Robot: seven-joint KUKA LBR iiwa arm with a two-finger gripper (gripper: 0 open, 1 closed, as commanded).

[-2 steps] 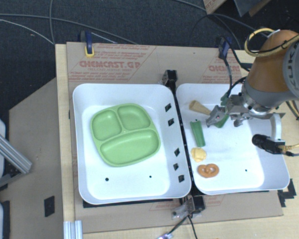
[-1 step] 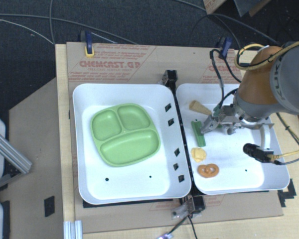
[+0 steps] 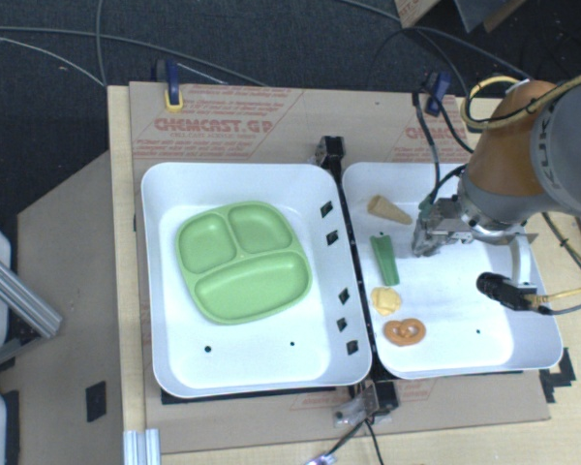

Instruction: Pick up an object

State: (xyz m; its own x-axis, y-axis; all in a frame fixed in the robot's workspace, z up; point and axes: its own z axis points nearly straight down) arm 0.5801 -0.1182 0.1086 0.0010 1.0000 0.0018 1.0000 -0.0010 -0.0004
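In the right bin (image 3: pixel 484 352) lie a tan wedge (image 3: pixel 389 209), a green stick (image 3: pixel 384 260), a small yellow piece (image 3: pixel 386 300) and a brown pretzel (image 3: pixel 404 331), all along its left side. My gripper (image 3: pixel 428 237) hangs low over the bin's upper middle, just right of the green stick and below the tan wedge. Nothing shows in its grasp. The grey arm with its orange band (image 3: pixel 508 148) comes in from the upper right.
The left bin (image 3: pixel 165 289) holds a green divided plate (image 3: pixel 244 260). A black divider with clips (image 3: pixel 341 250) runs between the bins. A black cable plug (image 3: pixel 504 291) hangs beside the wrist over the right bin's bare floor.
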